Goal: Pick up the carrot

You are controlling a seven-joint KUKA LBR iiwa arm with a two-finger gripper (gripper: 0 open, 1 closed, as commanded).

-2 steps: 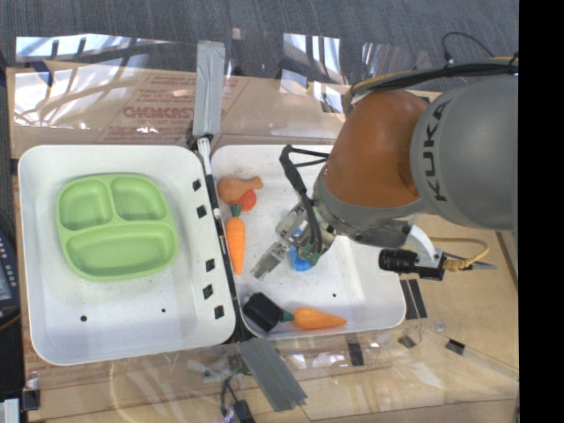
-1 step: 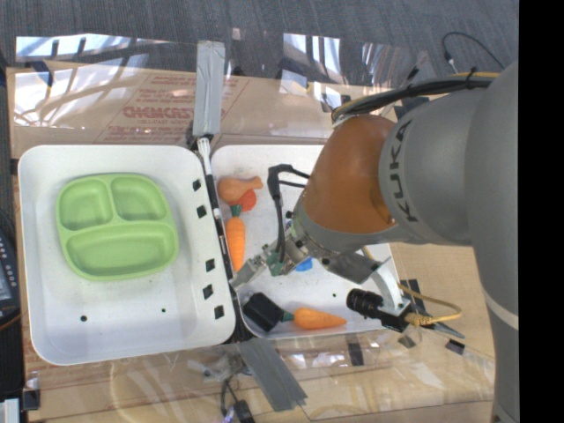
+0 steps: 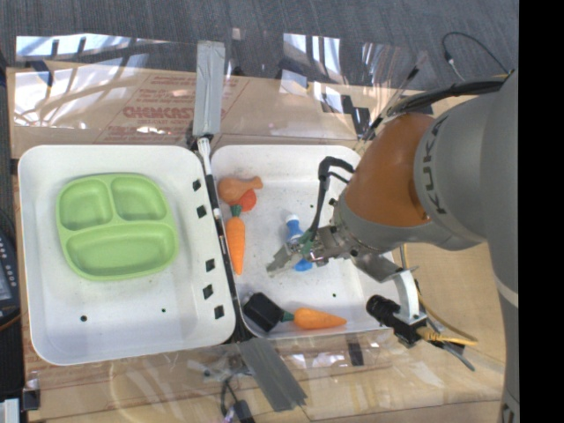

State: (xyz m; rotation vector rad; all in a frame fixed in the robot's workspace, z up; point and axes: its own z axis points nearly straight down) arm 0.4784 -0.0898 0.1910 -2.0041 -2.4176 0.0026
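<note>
Two carrots in the right bin [image 3: 291, 159]: first carrot [image 3: 236, 245] lengthwise just beside the left wall, thick end touching or nearly touching a red ball [image 3: 249, 200] under a drumstick [image 3: 240, 186]; second carrot [image 3: 319, 320] crosswise near the front wall, its end by a black block [image 3: 262, 311]. Tool [image 3: 284, 259] hovering between them, close to a blue bottle [image 3: 293, 230], grasping nothing visible; cannot tell whether clenched or released.

Probably best to go for the first carrot's middle: close across its width, not along its length. Keep off the wall side, since little room there; approach from the bin's open centre. Come straight down, grip, lift straight up.

For the second carrot, mind the front wall and the block crowding one end.

Open floor mostly in the bin's middle and far side. Left bin [image 3: 53, 324] with a green plate [image 3: 115, 225] well apart, of no concern.
</note>
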